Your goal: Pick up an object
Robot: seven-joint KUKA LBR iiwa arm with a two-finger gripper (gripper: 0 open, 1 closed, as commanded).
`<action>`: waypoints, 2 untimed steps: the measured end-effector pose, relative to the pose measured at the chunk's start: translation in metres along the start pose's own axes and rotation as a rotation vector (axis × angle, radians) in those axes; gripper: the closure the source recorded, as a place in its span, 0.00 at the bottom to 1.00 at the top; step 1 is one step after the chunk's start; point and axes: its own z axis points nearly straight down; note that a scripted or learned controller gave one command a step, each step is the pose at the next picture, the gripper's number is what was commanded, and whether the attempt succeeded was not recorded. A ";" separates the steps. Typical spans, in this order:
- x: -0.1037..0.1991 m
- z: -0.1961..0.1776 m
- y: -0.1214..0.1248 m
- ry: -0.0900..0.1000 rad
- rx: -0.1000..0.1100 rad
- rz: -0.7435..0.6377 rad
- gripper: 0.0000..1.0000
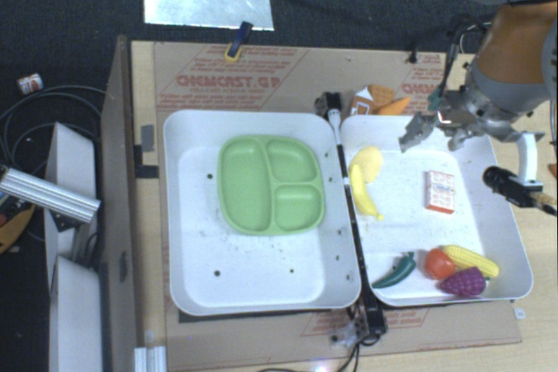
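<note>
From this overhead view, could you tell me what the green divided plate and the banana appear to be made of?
The green divided plate looks like moulded plastic: uniform matte colour, soft rounded compartments. The banana seems a plastic toy: flat, even yellow with a faint sheen, though this view leaves that open.

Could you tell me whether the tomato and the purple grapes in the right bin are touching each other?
Touching. The camera view shows the tomato pressed against the purple grapes near the right bin's front corner, with no white floor between them.
</note>
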 end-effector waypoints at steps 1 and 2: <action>-0.067 0.162 -0.006 -0.004 0.010 0.008 0.00; -0.061 0.001 0.004 -0.003 -0.007 -0.001 0.00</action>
